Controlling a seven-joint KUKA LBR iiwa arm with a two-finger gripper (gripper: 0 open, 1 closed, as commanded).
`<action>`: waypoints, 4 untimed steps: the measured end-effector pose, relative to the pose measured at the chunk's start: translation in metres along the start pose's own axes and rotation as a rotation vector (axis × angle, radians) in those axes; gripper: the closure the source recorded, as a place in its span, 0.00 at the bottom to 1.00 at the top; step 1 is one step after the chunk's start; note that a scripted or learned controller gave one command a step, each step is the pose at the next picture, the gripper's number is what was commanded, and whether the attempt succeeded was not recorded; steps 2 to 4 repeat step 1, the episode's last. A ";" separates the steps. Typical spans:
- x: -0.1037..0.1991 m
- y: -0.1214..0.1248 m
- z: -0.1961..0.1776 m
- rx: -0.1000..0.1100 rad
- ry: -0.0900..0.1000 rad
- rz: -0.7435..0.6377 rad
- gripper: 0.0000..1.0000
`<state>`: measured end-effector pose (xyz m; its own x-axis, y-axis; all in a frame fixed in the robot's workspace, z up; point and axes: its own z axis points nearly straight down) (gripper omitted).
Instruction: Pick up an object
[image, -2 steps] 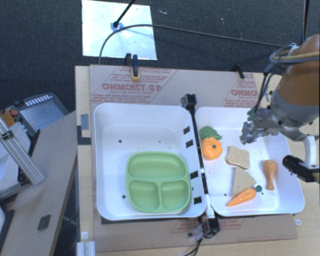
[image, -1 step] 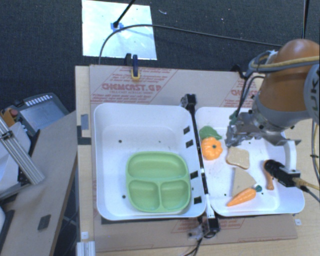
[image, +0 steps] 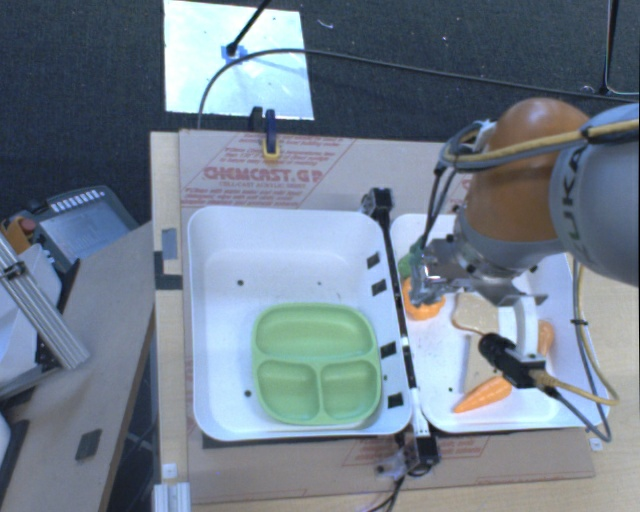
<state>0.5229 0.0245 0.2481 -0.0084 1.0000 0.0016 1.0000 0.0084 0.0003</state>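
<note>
carrot (image: 483, 394) in right bin (image: 500, 420); green tray (image: 316, 362) left.

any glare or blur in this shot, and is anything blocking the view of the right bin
Camera view: strong glare on the shiny sheet behind the bench; the green plate in the left bin is evenly lit and sharp; the arm is slightly soft and covers much of the right bin, with the tool low over it.

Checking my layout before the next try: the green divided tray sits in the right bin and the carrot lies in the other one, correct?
Not quite. The camera view shows the green tray in the left bin, not the right one. The carrot does lie in the other bin, the right bin, near its front edge.
</note>
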 end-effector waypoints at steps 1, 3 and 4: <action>0.054 -0.005 0.003 -0.001 0.000 -0.001 1.00; 0.054 -0.005 0.003 -0.001 0.000 -0.001 1.00; 0.054 -0.005 0.003 -0.001 0.000 -0.001 1.00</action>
